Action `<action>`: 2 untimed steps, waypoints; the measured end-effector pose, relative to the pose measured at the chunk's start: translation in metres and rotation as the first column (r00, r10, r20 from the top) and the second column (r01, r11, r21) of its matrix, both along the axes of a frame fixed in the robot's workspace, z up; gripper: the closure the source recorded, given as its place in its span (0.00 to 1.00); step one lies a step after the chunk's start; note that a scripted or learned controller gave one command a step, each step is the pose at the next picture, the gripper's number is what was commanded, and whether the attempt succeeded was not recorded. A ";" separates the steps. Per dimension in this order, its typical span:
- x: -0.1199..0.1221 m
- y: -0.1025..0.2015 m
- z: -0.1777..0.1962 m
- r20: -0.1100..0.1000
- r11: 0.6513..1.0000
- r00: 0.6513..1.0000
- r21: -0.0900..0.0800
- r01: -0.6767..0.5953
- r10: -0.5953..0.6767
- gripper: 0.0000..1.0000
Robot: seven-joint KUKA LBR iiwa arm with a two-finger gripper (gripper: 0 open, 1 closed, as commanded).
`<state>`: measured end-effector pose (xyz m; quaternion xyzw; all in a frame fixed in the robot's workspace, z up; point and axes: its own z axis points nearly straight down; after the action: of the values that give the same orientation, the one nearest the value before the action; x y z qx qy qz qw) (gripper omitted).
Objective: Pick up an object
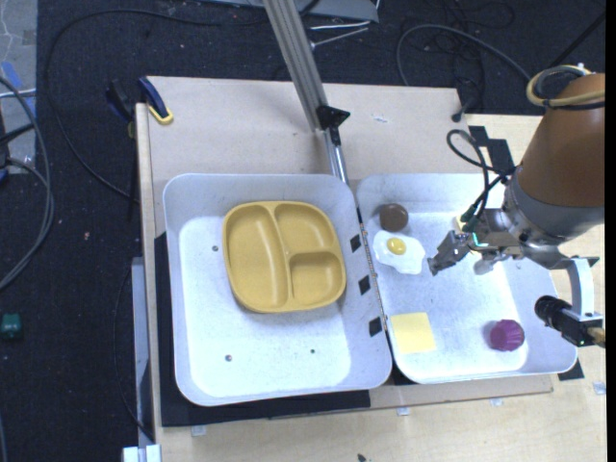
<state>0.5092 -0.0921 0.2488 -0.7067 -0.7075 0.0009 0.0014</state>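
I see my gripper [452, 254] hanging over the right bin [539, 359], its dark fingers [445, 258] pointing left from the grey wrist. From this slanted view they look close together with nothing between them, though the tips are small and dark, so I cannot tell for sure whether they are parted or closed.

Just to the gripper's left lies the fried egg [397, 252], white with a yellow yolk; the fingertips are near its right edge, and I cannot tell if they touch it. Just beyond the egg, up and left of the gripper, sits a brown round piece [392, 218], close beside the egg. Below and a little left of the gripper lies a flat yellow square [413, 332], apart from the egg. Below and to the right, near the bin's lower right corner, rests a purple ball [505, 335], well apart from the square.

Farther left, past the bins' shared edge, the left bin [192, 354] bears a yellow tray [284, 255] with three compartments. Behind the gripper to the right, the arm [568, 162] rises with its orange band.
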 end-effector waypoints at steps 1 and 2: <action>0.000 0.000 0.001 0.002 1.000 1.000 0.000 0.000 0.000 0.00; -0.007 -0.008 -0.055 -0.002 1.000 1.000 0.000 0.003 -0.003 0.00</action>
<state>0.5026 -0.0996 0.1940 -0.7079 -0.7063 0.0015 0.0020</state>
